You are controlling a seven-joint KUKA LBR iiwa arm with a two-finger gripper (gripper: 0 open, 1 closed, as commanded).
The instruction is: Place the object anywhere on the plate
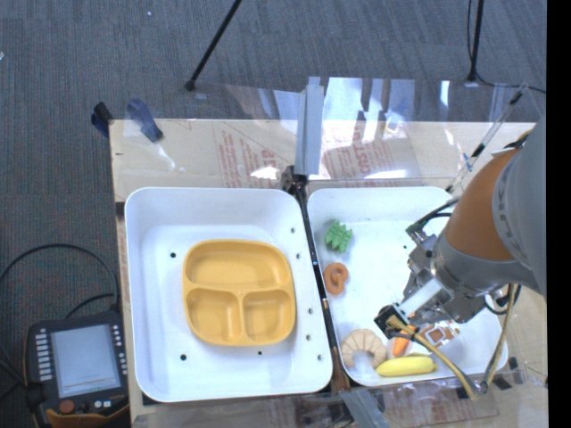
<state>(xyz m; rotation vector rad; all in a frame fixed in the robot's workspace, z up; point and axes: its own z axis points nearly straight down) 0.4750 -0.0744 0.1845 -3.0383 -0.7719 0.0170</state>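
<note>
A yellow plate (239, 291) with three compartments lies in the left bin (147, 239). My gripper (417, 335) is low in the right bin (384, 208), near its front edge. A small orange piece (401, 347) lies just beneath it, touching or nearly touching the gripper. Right in front of that lies a yellow banana (406, 366), and a tan croissant (364, 347) rests to the left. Further back in the same bin are a brown pretzel-like ring (335, 278) and a green leafy toy (337, 235).
The wall between the two bins (312, 266) runs between the gripper and the plate. A teach pendant (80, 362) lies on the floor at the left. Clear panels (393, 114) stand behind the bins.
</note>
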